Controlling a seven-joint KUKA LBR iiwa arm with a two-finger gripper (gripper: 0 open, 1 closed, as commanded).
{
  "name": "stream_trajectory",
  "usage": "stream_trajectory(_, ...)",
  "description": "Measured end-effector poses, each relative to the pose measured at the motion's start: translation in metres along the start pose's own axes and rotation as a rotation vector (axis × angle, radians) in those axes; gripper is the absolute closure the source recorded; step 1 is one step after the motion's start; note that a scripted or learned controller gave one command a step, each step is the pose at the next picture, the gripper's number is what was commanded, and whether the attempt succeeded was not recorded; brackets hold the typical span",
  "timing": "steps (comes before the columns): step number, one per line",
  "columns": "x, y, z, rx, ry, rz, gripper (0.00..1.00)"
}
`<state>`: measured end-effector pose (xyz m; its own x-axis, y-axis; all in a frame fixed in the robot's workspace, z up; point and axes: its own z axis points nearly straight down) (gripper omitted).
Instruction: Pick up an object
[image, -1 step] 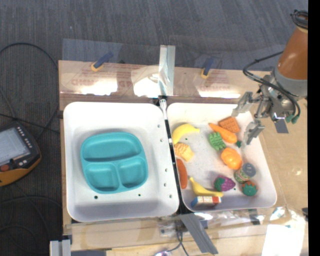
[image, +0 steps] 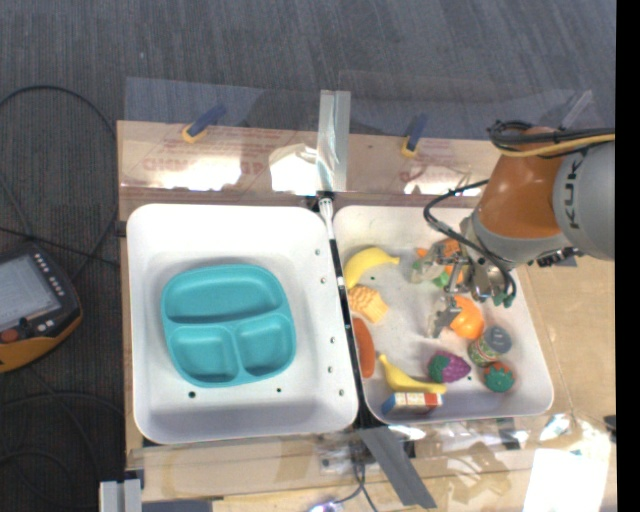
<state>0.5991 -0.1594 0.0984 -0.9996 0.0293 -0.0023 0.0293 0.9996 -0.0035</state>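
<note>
My gripper (image: 462, 278) hangs low over the upper right part of the right bin (image: 535, 400), below the orange wrist band. Its tip sits among small toys, just above an orange fruit (image: 466, 322). Nothing is seen held in it. Other toys lie in the same bin: a yellow banana (image: 370, 263) at the upper left, an orange waffle-like piece (image: 366, 302), a red sausage (image: 365, 350), a second banana (image: 405, 377), a purple fruit (image: 450, 368), a round can (image: 492, 343), a strawberry (image: 498, 377) and a small box (image: 412, 402).
The left bin (image: 150, 400) holds a teal divided plate (image: 228, 322). A raised wall (image: 340, 300) separates the two bins. A black cable (image: 450, 205) loops from the wrist over the right bin's back edge. A handheld pendant (image: 30, 300) lies on the floor at far left.
</note>
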Motion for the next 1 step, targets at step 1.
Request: stream_trajectory(1,0.0798,-0.0403,0.0067,0.002,-0.012,-0.023,0.0)
